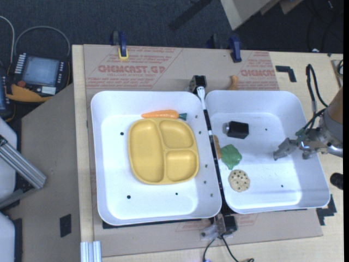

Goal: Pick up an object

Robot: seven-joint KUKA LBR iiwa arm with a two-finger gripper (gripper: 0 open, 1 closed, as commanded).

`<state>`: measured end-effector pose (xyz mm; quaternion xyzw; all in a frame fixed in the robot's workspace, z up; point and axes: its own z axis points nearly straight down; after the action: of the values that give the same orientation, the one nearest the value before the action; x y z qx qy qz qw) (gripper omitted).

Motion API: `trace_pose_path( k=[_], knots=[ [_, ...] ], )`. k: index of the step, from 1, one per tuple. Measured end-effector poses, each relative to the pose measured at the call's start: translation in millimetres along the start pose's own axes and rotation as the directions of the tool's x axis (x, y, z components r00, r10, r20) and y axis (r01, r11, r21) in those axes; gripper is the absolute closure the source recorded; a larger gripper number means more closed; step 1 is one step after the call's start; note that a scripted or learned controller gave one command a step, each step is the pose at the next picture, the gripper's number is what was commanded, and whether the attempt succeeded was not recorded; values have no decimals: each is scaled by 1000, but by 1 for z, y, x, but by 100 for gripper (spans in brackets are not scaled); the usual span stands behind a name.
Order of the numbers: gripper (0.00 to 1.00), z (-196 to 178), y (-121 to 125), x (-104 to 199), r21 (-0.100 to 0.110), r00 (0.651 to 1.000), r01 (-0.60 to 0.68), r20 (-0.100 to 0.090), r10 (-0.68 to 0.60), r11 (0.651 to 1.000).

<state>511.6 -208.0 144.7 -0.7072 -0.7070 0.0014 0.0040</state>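
My gripper [293, 151] hangs over the right side of the right bin [283, 192]. Its grey fingers are spread open and hold nothing. Three objects lie to its left in that bin: a small black block [238, 129] toward the back, a green leafy piece [230, 156] near the left wall, and a round speckled cookie [239, 180] in front of the green piece. The closest of them, the block and the cookie, are well apart from the fingertips.
The left bin [109, 162] holds a yellow divided plate [162, 149] with an orange carrot [160, 114] lying just behind it. A thin brown stick [216, 146] rests along the right bin's left wall. Cables trail at the far right behind the arm.
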Motion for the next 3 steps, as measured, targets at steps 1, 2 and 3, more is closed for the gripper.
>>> trace_pose_path(
  k=[1, 2, 3],
  knots=[
    [0, 54, -1, 1, -1, 1000, 0, 1, 0, 1000],
    [100, 40, 1, 0, -9, 1000, 0, 5, 0, 1000],
    [100, -3, 1, 4, -12, 1000, 1, 6, -1, 1000]
  ],
)
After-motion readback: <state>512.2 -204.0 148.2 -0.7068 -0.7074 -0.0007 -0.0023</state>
